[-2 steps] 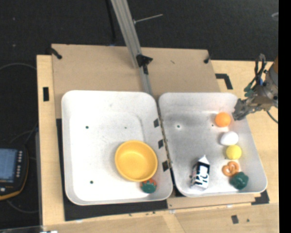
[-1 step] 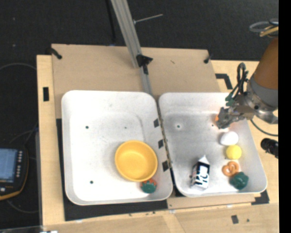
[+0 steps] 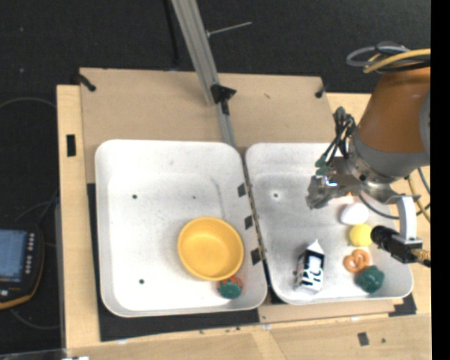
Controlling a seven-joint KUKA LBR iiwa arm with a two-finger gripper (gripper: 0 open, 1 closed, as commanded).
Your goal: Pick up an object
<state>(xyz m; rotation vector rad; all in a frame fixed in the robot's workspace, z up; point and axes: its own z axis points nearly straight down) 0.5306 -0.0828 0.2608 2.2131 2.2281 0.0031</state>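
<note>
My gripper [image 3: 320, 192] hangs over the right bin [image 3: 285, 171], near its middle right, below the arm's orange band. Close to its lower right lie a white egg-shaped object [image 3: 353, 214] and a yellow ball [image 3: 359, 235]. Further toward the front sit an orange pretzel-like piece [image 3: 356, 261], a dark green lump [image 3: 371, 279] and a small black-and-white carton [image 3: 310, 268]. Nothing shows between the fingers. In the left bin [image 3: 135, 178] a yellow bowl [image 3: 210, 247] rests near the front, with a small green and orange object [image 3: 230, 287] at its lower edge.
A grey metal pole [image 3: 199, 47] slants from the top down to the gap between the bins. A black clip on a white bracket [image 3: 396, 240] sticks out at the right bin's right rim. A handheld pendant [image 3: 7, 265] lies off the bench at left.
</note>
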